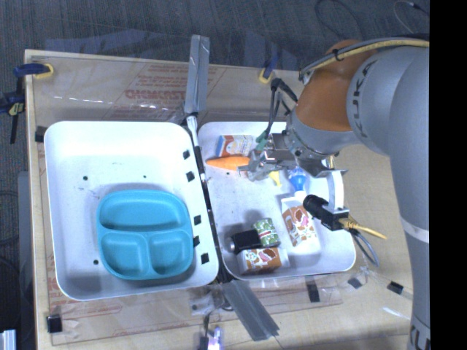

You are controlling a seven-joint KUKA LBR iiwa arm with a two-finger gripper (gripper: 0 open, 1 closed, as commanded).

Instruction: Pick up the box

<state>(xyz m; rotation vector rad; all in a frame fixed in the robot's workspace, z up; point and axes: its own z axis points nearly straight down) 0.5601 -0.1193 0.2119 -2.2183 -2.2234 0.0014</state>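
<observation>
A small white and orange box (233,145) lies at the far edge of the right bin (337,248), with an orange carrot (226,163) just in front of it. My gripper (259,165) is down low in the bin, right beside the box's right end and the carrot's tip. The wrist and metal parts hide how the gripper stands, and whether it touches the box is unclear. The grey arm with its orange band (332,97) comes in from the right over the bin's far right corner.
The right bin also holds a blue bottle (295,179), a white packet with a brown picture (300,224), a green can (266,232) and a brown tin (263,259). A blue compartment tray (146,233) lies in the left bin (73,159).
</observation>
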